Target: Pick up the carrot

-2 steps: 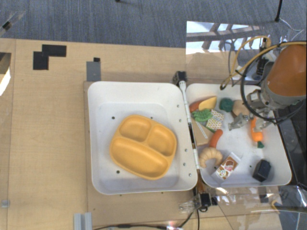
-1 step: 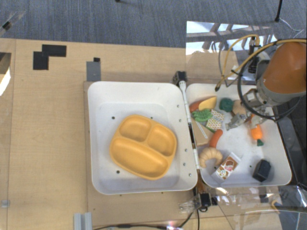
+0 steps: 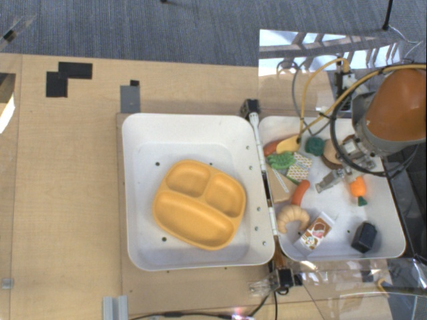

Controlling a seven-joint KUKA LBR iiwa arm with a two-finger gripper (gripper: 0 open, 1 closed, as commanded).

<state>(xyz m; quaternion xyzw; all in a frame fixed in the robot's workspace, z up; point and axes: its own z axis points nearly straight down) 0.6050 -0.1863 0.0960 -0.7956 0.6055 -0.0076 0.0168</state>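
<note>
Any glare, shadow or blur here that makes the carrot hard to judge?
Camera view: glare on the reflective strip behind the right bin; the orange-banded arm looks soft; the carrot is small but evenly lit; the yellow tray casts a faint shadow.

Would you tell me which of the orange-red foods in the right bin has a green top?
The carrot, right of the gripper: short, orange, with green leaves. The reddish sausage is plain.

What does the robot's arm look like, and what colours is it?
The arm is fat and round, with a shiny orange band on a grey body. Yellow and black cables loop around it. At its end is a small silvery metal gripper with two thin fingers.
</note>
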